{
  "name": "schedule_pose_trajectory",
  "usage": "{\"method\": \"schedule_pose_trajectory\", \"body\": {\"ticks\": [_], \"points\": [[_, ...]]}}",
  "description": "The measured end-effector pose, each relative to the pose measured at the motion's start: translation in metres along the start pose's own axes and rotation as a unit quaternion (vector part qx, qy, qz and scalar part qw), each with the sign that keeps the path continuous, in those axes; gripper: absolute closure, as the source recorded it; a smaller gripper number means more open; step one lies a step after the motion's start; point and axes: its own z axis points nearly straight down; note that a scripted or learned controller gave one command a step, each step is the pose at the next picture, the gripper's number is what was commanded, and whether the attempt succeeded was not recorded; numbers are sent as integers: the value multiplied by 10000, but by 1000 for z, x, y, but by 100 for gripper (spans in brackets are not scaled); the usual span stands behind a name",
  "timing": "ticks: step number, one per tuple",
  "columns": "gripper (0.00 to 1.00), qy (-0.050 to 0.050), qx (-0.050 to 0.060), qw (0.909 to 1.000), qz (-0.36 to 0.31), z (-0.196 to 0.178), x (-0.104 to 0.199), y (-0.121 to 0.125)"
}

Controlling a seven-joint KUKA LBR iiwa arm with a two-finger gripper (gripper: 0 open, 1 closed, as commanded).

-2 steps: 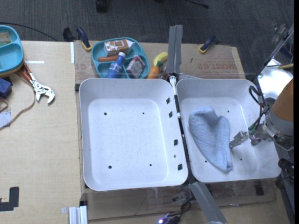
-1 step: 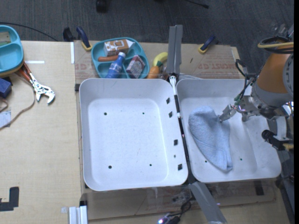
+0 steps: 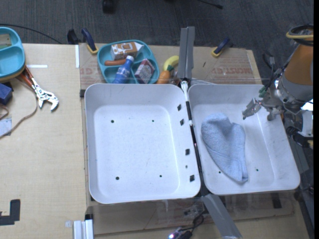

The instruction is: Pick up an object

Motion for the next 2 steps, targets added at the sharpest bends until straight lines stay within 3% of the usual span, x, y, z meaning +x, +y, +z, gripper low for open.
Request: {"method": "schedule_pose_trajectory", "body": {"ticks": [1,2], "points": [[0,11,12,9993,-385,31,65,-33],[0,1,-2,9990,-453,-18,58,15]]}}
